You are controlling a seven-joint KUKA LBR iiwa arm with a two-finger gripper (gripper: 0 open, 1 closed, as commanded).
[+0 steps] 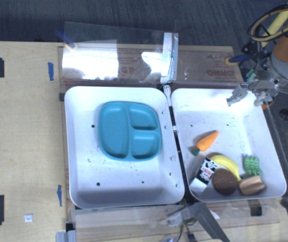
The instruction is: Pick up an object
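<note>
Gripper [249,96] above right bin's [270,135] far corner

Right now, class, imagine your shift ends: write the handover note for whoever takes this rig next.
Gripper: above the far right corner of the right bin, holding nothing; whether it is open or shut cannot be told.
Things: carrot, banana, black-and-white carton, brown ball, green toy and bread roll, all clustered at the near end of the right bin. Left bin bears a blue divided plate.
Done: nothing picked.
Left: reach down, grasp one object, lift it.
</note>
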